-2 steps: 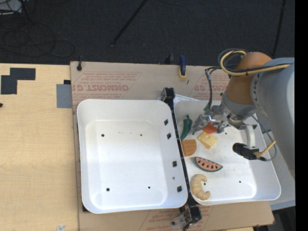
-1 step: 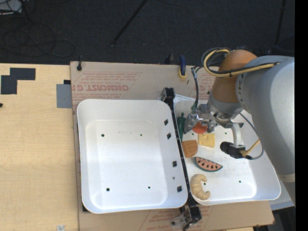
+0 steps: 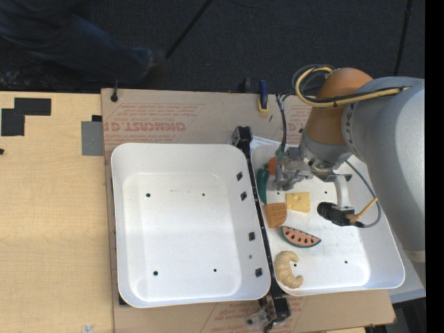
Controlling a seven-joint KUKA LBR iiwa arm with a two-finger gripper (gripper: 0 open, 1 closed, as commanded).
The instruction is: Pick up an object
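Two white bins sit side by side; the right bin (image 3: 361, 272) holds the toys. The gripper (image 3: 284, 179) is low at its upper left, whether open or closed I cannot tell. Just below lie a yellow cheese block (image 3: 299, 202), an orange wedge (image 3: 275, 214), a watermelon slice (image 3: 300, 237) and a croissant (image 3: 288, 269).

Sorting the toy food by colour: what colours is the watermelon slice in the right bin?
The watermelon slice is red with dark seeds and a green rind, seen in the camera view.
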